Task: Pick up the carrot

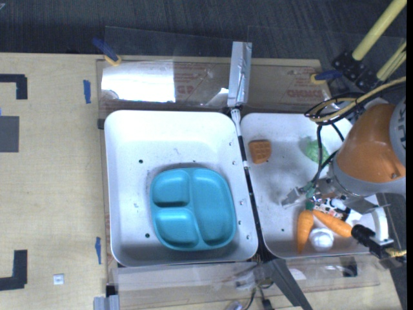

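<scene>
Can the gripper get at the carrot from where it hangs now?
Probably yes. The gripper sits just above the carrot in the right bin, with nothing lying over the carrot. A white object crowds its right side.

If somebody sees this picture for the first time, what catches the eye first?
Probably the blue divided plate in the left bin, the largest patch of colour. Next, the orange band of the arm over the right bin, and below it the carrot near that bin's front edge.

Bright overhead light glares off the clear panel (139,82); soft shadow pools in the left bin (122,134).
</scene>
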